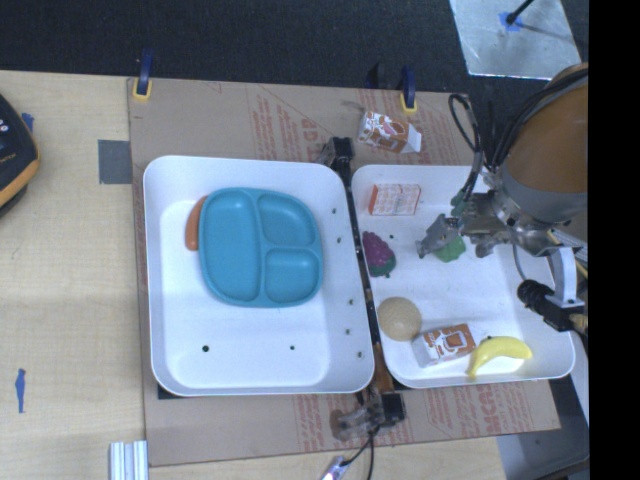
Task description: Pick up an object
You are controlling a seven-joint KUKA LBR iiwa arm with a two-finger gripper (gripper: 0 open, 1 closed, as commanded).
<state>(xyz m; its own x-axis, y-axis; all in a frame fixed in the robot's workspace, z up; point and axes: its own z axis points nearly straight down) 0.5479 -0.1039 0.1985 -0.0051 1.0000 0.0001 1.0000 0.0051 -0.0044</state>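
My gripper (pixel 445 236) hangs over the upper middle of the right bin (pixel 545 368), reaching in from the right. A small green object (pixel 453 251) lies directly beneath and against it, partly hidden by it. Around it in the same bin are an orange-and-white box (pixel 394 200), a purple grape bunch (pixel 378 253), a tan round object (pixel 399 318), a small orange carton (pixel 444 344) and a yellow banana (pixel 499 354).
The left bin (pixel 170 298) holds a blue divided plate (pixel 262 247) with an orange item (pixel 192 224) tucked at its left edge. A snack packet (pixel 390 133) lies on the cardboard behind the bins. Cables and the arm's body crowd the right bin's right side.
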